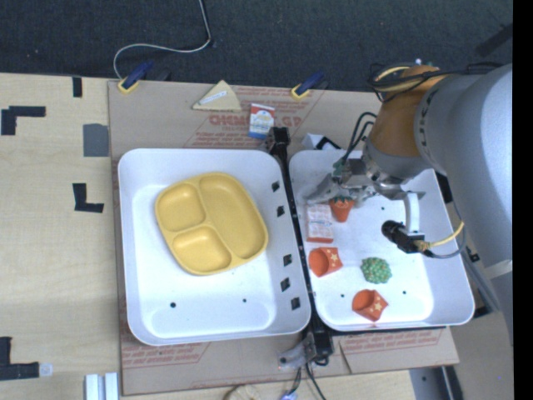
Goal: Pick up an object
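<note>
Camera view shows you the gripper [343, 192] low in the right bin [450, 307], above an orange cup [341, 209]; jaw state unclear.

The arm [479, 152] is bulky and rounded, a smooth pale grey shell, with an orange band [398, 125] wrapping it above the wrist. Yellow and black cables loop around that section, one yellow cable trailing by a black fitting, and darker metal hardware sits below the band

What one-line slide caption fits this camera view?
Gripper lowered over a small orange object in the right bin; yellow divided plate in the left bin.
</note>
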Tool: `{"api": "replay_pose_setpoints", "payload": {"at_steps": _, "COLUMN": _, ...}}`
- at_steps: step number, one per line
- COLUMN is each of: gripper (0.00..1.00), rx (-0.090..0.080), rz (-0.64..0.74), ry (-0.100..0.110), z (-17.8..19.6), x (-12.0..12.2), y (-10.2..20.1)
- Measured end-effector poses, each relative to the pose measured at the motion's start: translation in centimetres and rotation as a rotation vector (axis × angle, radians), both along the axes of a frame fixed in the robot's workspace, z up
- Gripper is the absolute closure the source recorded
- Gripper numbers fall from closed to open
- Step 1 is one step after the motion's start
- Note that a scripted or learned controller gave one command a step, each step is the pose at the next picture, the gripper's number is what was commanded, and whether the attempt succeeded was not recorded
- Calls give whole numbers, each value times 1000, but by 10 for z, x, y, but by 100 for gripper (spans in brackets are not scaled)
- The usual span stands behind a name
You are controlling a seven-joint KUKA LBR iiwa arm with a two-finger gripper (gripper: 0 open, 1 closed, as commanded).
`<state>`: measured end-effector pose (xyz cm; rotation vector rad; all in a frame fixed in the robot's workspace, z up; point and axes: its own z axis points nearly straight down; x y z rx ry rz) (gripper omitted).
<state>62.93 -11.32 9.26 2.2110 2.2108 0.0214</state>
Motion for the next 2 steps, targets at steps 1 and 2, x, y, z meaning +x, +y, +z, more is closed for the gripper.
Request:
{"api": "replay_pose_setpoints", "payload": {"at_steps": 1, "gripper": 100, "rx": -5, "rz": 3, "ry": -5, "z": 12, "x": 1, "y": -1}}
{"api": "replay_pose_setpoints", "payload": {"at_steps": 2, "gripper": 100, "rx": 2, "rz": 3, "ry": 20, "z": 92, "x": -31, "y": 69}}
